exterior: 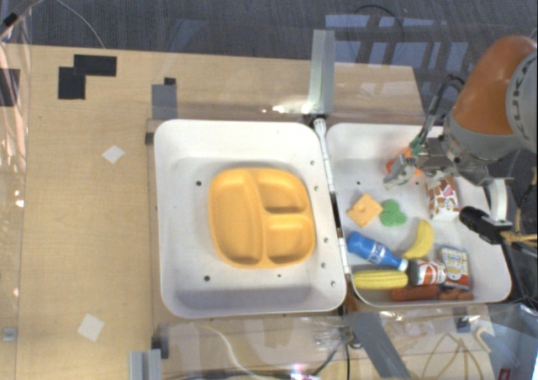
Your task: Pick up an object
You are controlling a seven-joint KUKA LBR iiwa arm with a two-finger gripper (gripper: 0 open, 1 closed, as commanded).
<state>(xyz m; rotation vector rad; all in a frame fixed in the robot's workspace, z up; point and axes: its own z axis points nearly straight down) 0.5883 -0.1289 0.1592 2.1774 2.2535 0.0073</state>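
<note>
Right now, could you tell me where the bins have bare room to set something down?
The left bin has bare floor all round the yellow divided plate. The right bin is bare along its far-left corner, behind the cheese wedge. Its near half is crowded: blue bottle, banana, corn cob. The gripper hovers there too.

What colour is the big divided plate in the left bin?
Yellow. The divided plate shows plainly in the camera view, lying in the left bin.

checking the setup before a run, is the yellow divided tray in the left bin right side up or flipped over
Right side up: the yellow tray lies flat in the left bin with its three hollow compartments facing up, nothing in them.
</note>
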